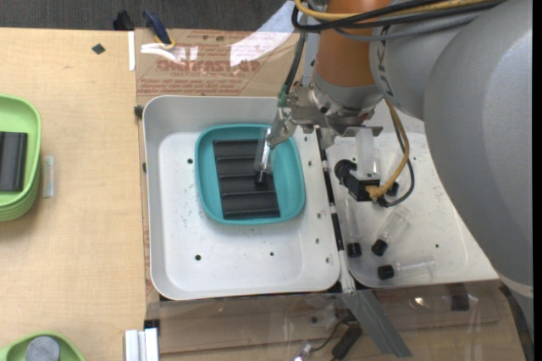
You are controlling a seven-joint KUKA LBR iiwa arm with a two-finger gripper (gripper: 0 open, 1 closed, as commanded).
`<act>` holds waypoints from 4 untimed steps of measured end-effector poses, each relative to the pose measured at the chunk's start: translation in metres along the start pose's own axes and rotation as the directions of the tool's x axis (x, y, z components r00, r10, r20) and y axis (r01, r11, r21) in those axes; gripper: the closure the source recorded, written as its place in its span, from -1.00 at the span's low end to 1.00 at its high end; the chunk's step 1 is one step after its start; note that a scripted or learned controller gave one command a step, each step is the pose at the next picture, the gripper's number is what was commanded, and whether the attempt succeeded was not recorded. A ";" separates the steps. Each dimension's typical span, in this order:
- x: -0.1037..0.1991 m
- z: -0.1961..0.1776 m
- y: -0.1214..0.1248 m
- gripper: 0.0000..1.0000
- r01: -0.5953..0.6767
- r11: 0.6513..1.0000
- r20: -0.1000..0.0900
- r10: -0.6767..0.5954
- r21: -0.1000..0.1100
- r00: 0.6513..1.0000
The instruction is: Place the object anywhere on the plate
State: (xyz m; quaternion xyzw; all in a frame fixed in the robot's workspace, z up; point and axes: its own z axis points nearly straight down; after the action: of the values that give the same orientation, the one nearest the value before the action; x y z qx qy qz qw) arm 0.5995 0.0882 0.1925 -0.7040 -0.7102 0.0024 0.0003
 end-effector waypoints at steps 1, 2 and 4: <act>-0.029 -0.002 0.014 -1.00 0.033 0.999 0.000 -0.033 -0.002 0.999; -0.086 0.002 0.033 -1.00 0.094 0.996 0.000 -0.094 -0.002 0.996; -0.182 -0.066 0.001 -1.00 0.011 1.000 -0.001 -0.011 -0.002 1.000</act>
State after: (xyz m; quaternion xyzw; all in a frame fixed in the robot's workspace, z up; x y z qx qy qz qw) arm 0.6028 -0.0941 0.2587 -0.7001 -0.7141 0.0012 -0.0002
